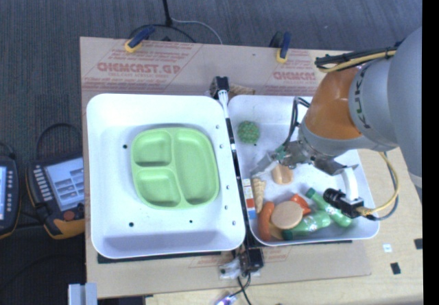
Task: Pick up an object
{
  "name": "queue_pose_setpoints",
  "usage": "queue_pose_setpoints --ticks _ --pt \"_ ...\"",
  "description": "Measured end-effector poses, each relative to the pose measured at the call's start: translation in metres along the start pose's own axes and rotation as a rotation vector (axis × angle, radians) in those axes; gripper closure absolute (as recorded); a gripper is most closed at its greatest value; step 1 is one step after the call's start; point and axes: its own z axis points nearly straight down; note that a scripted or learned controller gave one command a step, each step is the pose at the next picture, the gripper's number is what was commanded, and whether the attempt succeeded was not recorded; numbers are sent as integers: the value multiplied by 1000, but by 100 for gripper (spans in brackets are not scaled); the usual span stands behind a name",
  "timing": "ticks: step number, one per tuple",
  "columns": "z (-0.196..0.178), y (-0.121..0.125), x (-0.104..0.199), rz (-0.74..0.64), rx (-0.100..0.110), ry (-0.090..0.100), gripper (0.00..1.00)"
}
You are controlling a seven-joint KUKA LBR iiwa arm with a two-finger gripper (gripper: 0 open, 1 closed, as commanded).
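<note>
Bench (137,67): brown board with red lettering, on dark carpet. Two clamps on its far edge, one blue-and-yellow (138,38), one yellow (282,52). Directly on it, two white bins side by side: right bin (267,101), under the fingers; left bin (110,132), well to their left. Black clip (221,84) at the bins' far junction, another (251,258) at the near one.
</note>
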Motion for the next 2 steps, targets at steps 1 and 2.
queue_pose_setpoints --ticks 1,2 --pt "-11 1 -2 2 -2 -2 100" --pt "-159 28 34 39 11 6 100"
